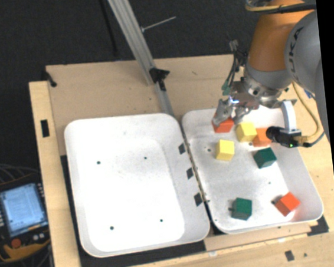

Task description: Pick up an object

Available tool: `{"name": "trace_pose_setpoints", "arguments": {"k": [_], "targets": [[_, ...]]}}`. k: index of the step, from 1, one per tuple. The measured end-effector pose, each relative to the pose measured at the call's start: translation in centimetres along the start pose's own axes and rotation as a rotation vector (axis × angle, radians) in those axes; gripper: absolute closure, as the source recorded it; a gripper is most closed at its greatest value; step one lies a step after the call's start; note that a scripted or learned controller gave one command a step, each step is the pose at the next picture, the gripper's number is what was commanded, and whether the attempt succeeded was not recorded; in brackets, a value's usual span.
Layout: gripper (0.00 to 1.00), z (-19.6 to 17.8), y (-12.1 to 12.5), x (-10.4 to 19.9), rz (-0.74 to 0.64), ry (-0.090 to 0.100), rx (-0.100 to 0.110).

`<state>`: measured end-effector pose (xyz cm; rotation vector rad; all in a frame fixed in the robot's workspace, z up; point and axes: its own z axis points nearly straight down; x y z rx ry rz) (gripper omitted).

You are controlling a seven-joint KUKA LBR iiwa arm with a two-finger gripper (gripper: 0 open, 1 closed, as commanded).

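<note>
My gripper [227,115] hangs over the far left corner of the right bin [218,216]. An orange block [223,126] sits directly under its tip, touching or nearly touching it. Whether the block is gripped I cannot tell. Just right of it lie a yellow block [245,131] and another orange block [260,137]. A second yellow block [224,149] rests a little nearer the front. A green block [265,157] lies toward the bin's right side.
Near the right bin's front are a green block [241,208] and an orange block [286,203]. The left bin [130,181] stands beside it. A slanted metal post [140,50] rises behind the bins. A handheld pendant [18,213] lies off the bench's left edge.
</note>
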<state>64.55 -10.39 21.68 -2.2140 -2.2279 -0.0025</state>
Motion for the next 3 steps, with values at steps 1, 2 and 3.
{"name": "trace_pose_setpoints", "arguments": {"k": [1, 2, 3], "targets": [[1.00, -1.3, -0.5, 5.9, -0.002, 0.001, 0.001], [1.00, -1.6, 0.0, 11.7, -0.002, 0.000, 0.000], [1.00, -2.7, -0.4, 16.9, -0.002, 0.000, -0.001]]}}
